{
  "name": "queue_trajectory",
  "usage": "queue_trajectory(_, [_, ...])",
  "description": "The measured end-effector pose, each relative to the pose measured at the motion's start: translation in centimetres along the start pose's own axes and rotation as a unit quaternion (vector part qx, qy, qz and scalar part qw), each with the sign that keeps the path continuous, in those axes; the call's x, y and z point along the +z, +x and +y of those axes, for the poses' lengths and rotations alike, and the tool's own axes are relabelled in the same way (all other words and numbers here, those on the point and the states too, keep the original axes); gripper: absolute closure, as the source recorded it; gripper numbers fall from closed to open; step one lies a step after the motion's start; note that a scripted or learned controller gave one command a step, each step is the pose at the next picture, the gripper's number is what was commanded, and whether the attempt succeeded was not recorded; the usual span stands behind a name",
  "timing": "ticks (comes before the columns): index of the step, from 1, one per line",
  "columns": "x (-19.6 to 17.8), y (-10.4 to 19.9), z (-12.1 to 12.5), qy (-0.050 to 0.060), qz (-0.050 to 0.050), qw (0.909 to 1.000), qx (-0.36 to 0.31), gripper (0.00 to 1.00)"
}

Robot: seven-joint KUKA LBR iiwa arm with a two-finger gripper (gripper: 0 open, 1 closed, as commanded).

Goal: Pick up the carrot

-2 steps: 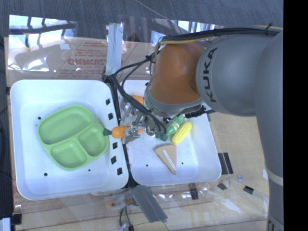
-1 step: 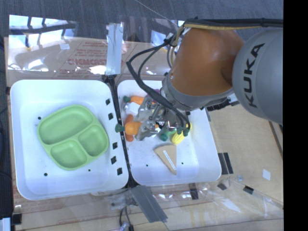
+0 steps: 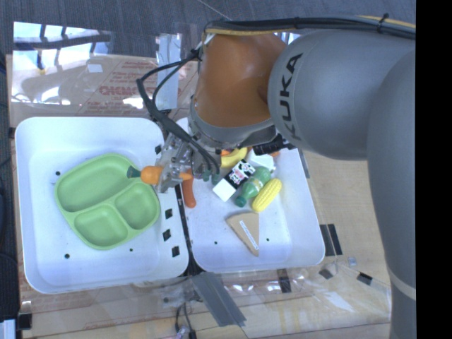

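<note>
Hidden: the arm (image 3: 311,90) covers the back of the right bin (image 3: 296,249) and whatever lies beneath the orange band.
Hard to make out: the end effector (image 3: 173,169) is a tangle of grey metal and black cables over the wall between the two bins; the opening of its fingers cannot be told.
Carrot (image 3: 152,174): an orange piece shows just left of the end effector, at the dividing wall, with a dark green end toward the green plate (image 3: 106,200).
Carrot axis: it seems to lie roughly left to right, green end left; its right end is covered by the end effector, so the full length cannot be seen.
Grasp: whether the carrot sits between the fingers cannot be told.
Orange stick (image 3: 189,193): a slim orange piece runs downward just below the end effector; what it is remains unclear.
Left bin (image 3: 35,260): holds the plate, three compartments, lying flat.
Right bin contents: corn cob (image 3: 267,194), a green item (image 3: 252,186) beside it, a black-and-white box (image 3: 236,176), a tan wedge (image 3: 244,232) nearer the front.
</note>
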State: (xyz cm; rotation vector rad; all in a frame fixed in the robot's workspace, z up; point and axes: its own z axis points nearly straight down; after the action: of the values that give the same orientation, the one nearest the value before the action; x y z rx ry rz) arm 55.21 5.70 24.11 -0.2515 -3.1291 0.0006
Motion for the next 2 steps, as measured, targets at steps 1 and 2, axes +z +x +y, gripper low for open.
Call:
queue_trajectory(1, [0.7, -6.1, 0.6, 0.000, -0.001, 1.0000, 0.006, 1.00])
queue_trajectory(2, [1.5, -6.1, 6.7, -0.001, -0.002, 0.9942, 0.108, 1.00])
